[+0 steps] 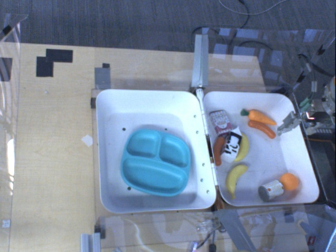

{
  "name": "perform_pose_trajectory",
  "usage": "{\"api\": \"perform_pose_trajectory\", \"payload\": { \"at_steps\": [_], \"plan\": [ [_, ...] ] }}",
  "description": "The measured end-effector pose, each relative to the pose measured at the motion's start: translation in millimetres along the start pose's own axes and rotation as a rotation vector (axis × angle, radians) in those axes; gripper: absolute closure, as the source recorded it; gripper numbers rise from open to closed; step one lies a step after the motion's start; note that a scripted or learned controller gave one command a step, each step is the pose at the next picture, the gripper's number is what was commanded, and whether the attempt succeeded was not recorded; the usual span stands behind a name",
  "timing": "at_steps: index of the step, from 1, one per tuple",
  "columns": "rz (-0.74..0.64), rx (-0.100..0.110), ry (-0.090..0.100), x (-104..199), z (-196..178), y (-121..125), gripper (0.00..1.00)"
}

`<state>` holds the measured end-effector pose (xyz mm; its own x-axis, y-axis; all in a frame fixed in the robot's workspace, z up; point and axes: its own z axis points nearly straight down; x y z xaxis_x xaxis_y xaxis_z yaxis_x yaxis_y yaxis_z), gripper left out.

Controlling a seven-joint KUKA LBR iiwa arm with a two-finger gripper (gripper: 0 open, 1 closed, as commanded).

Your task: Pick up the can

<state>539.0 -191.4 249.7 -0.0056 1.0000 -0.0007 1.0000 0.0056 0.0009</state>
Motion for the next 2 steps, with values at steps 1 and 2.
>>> {"api": "perform_pose_trajectory", "payload": {
  "at_steps": [1,2],
  "plan": [
    [0.313,0.002,0.001,-14.8,103.4,-31.4,0.0],
    [0.337,0.001,0.001,-6.4,122.9,-50.8,0.0]
  ]
}}
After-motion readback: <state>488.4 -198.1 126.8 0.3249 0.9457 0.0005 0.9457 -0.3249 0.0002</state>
